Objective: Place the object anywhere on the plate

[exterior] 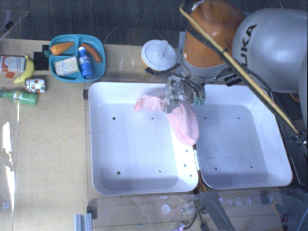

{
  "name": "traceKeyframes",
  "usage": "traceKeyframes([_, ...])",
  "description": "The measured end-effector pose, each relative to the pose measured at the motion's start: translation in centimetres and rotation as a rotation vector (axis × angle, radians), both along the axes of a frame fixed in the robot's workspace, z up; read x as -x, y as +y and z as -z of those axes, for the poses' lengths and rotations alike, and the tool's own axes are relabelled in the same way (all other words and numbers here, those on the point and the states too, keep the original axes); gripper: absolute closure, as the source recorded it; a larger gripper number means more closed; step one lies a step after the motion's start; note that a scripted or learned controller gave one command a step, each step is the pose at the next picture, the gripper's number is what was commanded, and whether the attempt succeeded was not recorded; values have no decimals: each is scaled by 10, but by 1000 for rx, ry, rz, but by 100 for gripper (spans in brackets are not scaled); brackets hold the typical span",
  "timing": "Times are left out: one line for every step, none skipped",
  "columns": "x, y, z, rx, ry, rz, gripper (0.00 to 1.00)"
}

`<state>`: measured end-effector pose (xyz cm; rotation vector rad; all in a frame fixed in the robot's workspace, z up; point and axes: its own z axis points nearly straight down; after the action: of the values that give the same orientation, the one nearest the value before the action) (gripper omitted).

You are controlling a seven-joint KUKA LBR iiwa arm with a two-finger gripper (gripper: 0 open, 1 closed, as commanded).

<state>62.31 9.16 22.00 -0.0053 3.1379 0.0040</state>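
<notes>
Cloth [180, 119], pink, soft and crumpled, hangs in a limp fold from the gripper [179, 96], whose fingers pinch its upper edge above the left bin [115, 167]'s right rim. Beyond that bin's far rim stand a white lidded cup [159, 55] and a blue divided plate [98, 57] holding toy food.

Gripper [174, 101] apparently pinches pink cloth [183, 121] (draped across bins).

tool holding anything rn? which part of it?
Looks like yes: the tool grips the pink cloth near its upper middle. One end trails left into the left bin; the rest hangs over the divide between bins.
</notes>
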Motion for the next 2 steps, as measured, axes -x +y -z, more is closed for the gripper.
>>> traceKeyframes([22, 53, -4, 0, 2, -1, 100])
traceKeyframes([31, 105, -4, -1, 0, -2, 100])
